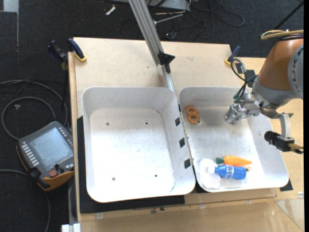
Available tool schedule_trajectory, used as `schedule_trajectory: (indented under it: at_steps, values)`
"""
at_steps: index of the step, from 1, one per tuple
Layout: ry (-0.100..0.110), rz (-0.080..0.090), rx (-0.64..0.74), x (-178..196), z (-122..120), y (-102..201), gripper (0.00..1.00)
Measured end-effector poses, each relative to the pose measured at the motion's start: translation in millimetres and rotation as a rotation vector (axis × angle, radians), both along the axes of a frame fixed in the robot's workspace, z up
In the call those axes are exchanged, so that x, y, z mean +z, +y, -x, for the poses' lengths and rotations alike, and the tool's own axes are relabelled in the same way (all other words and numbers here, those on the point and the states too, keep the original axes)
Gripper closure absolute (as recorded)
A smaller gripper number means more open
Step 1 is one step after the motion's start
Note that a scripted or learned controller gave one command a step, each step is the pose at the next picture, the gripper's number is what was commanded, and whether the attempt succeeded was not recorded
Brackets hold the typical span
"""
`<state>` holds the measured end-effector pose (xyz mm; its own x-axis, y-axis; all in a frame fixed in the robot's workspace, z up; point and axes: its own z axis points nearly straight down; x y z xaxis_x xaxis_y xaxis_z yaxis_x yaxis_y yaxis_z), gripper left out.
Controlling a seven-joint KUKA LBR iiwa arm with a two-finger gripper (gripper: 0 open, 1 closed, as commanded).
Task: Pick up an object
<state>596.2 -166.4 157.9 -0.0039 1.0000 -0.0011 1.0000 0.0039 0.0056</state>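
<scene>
Right bin (270, 144), near edge: a blue bottle (231, 172) lies on its side against the front wall, with an orange carrot-shaped toy (237, 161) touching it just behind and a white cup-like piece (209, 173) just beside it to the left, in the bin's front left corner.

Right bin, far end: a small brown pretzel (192, 114) lies flat near the bin's left wall, alone on bare floor, well apart from the bottle group.

Gripper (232, 118): hangs over the far part of the right bin, to the right of the pretzel and apart from it, pointing down and leftward; nothing is seen between its fingers, and whether they are spread or closed cannot be told. The bottle group lies nearer the camera than the gripper, well apart.

Left bin (96, 100): white, shallow, flecked with dark specks.

Beyond the bins: a grey metal pole (147, 25) slants across the bench (125, 64).
</scene>
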Motion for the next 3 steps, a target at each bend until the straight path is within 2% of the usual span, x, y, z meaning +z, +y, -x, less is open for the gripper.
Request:
schedule_trajectory:
  at_steps: [1, 2, 3]
  values:
    - [-0.001, 0.001, 0.000, 46.2, -8.7, -2.3, 1.00]
    - [0.002, 0.000, -0.001, 65.2, -9.6, -2.1, 1.00]
    - [0.006, -0.003, 0.004, 63.4, -4.0, 60.8, 1.00]
